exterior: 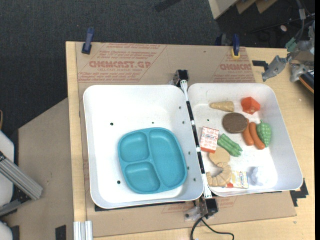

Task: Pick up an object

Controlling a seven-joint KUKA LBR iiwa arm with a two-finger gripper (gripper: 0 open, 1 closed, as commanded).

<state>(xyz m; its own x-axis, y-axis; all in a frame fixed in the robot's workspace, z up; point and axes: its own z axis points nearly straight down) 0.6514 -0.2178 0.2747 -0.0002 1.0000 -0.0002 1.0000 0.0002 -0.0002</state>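
Note:
The right bin (287, 156) holds several toy foods. Among them are a brown round patty (235, 123), a red piece (251, 105), a beige piece (222, 105), an orange sausage (255, 135) beside a green item (264, 133), a red-and-white packet (209, 139), a green vegetable (229, 145) and a tan cookie (219, 157). Grey parts of my gripper (295, 59) show at the far right, beyond the bin's back right corner and well away from every object.
In the left bin (100, 114) lies a blue divided tray (151, 160). Near the right bin's front wall lie beige bits (220, 176), a small wrapper (240, 179) and a pale grey item (254, 175). Clamps (88, 40) hold the cardboard sheet at the back.

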